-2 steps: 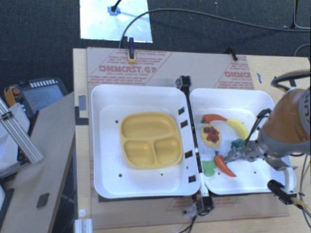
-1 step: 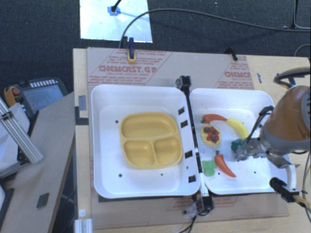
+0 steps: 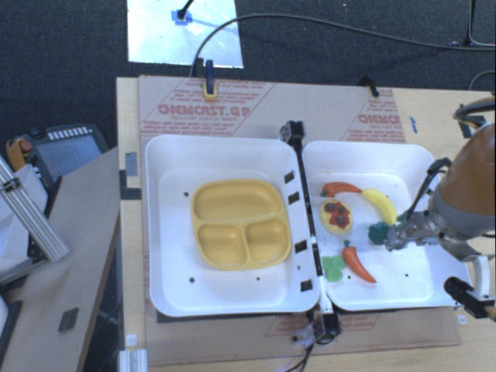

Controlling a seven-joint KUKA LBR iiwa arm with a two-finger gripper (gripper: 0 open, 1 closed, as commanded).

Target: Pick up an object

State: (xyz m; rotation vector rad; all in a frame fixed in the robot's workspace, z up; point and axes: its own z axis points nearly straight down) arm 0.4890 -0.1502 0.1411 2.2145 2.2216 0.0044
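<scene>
The bench is pale wood, covered under the bins by a sheet of printed cardboard lettered in red. Two shallow white bins sit side by side on it, touching along a black hinged seam. The left bin holds a yellow tray with three compartments, lying flat near the bin's middle. The right bin holds the toy food: a carrot near the upper left, a banana just beside it, a small pizza below them, a dark green broccoli to the pizza's right, a second carrot lower down, and a light green piece (shape unclear) touching the seam side. The arm enters from the right, and the gripper sits low in the right bin, its tip against the broccoli; whether the jaws are spread or closed cannot be told. Beyond the bench lies dark carpet with a shiny metal plate and black cables. At left stands a teach pendant on a side table.
</scene>
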